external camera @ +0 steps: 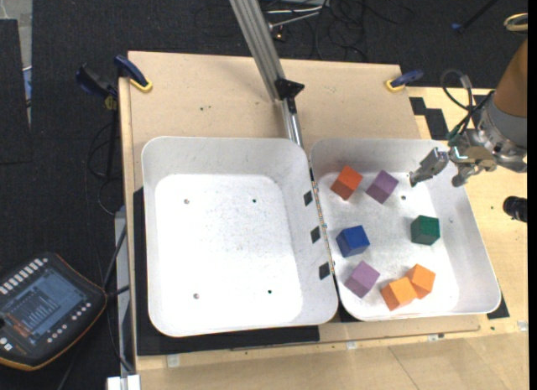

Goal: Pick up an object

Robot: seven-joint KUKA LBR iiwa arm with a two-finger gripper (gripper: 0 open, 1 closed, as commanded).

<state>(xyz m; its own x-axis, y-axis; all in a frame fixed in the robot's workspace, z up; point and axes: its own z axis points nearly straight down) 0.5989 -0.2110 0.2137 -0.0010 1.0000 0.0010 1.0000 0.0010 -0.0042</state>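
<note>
Nearest the lens, two orange cubes (409, 286) touch at the right bin's (470, 246) near rim, well below the hand (442, 170). Fingers spread, gripping nothing, the hand hangs over the bin's far right edge. A purple cube (383, 186) sits just left of it, a green cube (425, 230) slightly below; both stand skewed to the walls, with bare floor between.
</note>
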